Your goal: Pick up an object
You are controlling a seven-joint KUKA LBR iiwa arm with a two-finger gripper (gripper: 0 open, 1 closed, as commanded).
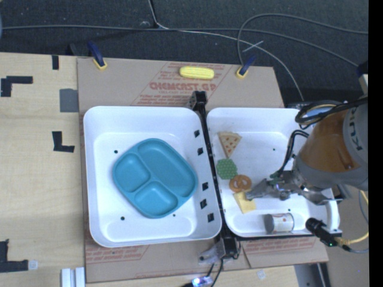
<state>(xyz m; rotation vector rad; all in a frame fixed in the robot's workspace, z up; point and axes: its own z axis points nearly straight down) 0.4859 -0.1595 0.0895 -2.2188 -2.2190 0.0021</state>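
The right bin (263, 119) holds several small items: a tan waffle-patterned triangle (229, 142), a green round piece (227, 168), a brown ring (240, 183), a yellow block (245, 204) and a grey-and-white cylinder (279, 222) lying on its side. My gripper (258, 191) reaches in from the right and hangs low in this bin. Its tip is just right of the brown ring and above the yellow block. Nothing shows in its grasp.
The left bin (96, 130) holds a blue divided plate (154, 177). A yellow corn cob (196, 72) lies on the cardboard behind the bins. Black clips (199, 100) join the bins along their shared wall. Cables (287, 70) trail across the back right.
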